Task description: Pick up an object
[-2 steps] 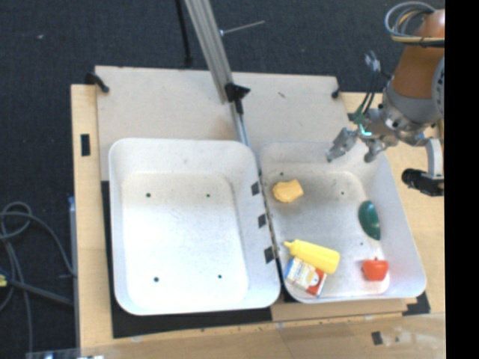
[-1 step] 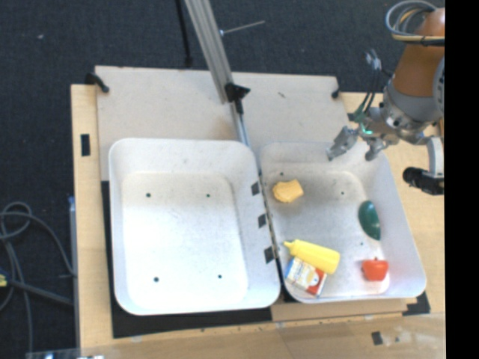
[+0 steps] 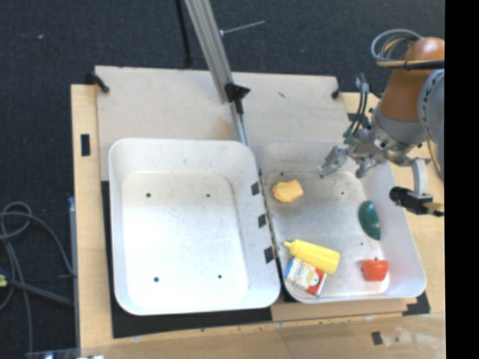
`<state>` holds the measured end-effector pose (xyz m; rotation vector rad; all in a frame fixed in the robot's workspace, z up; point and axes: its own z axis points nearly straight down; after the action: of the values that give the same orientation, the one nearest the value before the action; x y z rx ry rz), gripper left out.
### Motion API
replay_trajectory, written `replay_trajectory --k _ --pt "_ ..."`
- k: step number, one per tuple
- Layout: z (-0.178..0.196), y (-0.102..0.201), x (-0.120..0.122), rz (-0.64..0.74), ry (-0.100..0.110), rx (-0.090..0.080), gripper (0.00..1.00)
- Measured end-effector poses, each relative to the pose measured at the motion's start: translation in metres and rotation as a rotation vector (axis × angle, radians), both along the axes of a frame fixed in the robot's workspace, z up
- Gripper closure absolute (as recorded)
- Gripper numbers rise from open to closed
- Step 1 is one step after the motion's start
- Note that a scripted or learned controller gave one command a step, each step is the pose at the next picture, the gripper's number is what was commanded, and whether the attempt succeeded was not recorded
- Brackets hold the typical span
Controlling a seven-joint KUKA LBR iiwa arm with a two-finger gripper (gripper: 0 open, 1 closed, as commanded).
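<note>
Gripper [image 3: 346, 161] hangs over the right bin's [image 3: 410, 271] far edge, fingers spread, nothing between them. From that bin's middle, I've got the yellow lump [image 3: 287, 191] nearest it, green piece [image 3: 369, 218] rightward, mustard bottle [image 3: 313, 254] and red piece [image 3: 375, 269] nearer me, all loose, I'd say for easy picking.

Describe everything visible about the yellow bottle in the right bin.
The yellow bottle lies on its side near the front-left corner of the right bin. It looks like glossy plastic, a mustard-style squeeze bottle, its narrow end pointing toward the divider. It rests against a small red-and-white carton just in front.
</note>
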<state>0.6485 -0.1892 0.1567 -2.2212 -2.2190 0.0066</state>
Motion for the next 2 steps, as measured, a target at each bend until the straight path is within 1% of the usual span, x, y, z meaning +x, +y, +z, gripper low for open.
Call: replay_trajectory --k 1,2 --pt "-0.053 -0.001 -0.001 -0.002 -0.001 0.0 0.0" --pt "-0.037 -0.003 0.001 -0.001 -0.01 -0.003 1.0"
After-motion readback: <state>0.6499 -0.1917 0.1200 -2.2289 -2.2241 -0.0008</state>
